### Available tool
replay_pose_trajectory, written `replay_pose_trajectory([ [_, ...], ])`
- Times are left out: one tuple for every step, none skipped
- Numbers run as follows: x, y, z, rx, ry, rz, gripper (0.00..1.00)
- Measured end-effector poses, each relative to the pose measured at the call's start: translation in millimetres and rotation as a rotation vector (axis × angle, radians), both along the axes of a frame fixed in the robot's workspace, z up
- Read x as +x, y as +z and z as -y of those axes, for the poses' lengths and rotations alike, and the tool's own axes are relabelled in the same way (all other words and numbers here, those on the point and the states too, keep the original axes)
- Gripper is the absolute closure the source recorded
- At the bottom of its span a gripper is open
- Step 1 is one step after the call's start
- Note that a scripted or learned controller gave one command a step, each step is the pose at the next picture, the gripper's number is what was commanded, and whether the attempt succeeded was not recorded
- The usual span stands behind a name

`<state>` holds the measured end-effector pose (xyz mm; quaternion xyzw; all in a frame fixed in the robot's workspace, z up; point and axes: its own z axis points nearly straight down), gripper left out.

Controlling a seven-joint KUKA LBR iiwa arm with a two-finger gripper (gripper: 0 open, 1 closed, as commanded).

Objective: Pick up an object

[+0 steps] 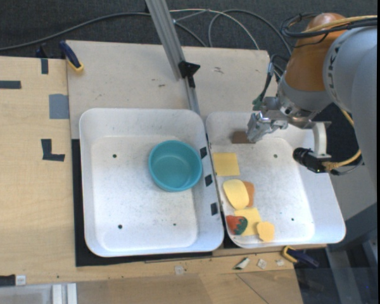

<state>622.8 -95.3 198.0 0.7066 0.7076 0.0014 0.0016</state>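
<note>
**Gripper low at the far edge of the right bin**

The gripper [258, 132] hangs over the far end of the right bin [316, 220], close to its back rim and just beside a small brown block [239, 137]; whether it is released or clenched cannot be told. The pickable things crowd the bin's left wall: a yellow square [227, 164], a yellow-orange piece [238, 193], a red and green piece [237, 224] and a small yellow round [265, 231] near the front rim. The right half of that bin's floor is bare. In the left bin [98, 170] a blue bowl [174, 164] sits toward the divider, with open floor around it.
</note>
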Motion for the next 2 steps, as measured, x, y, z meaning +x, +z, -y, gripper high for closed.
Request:
replay_pose_trajectory([
  [-18,-5,-47,0.001,0.003,-0.007,1.0],
  [-35,11,-101,0.003,0.006,-0.006,1.0],
])
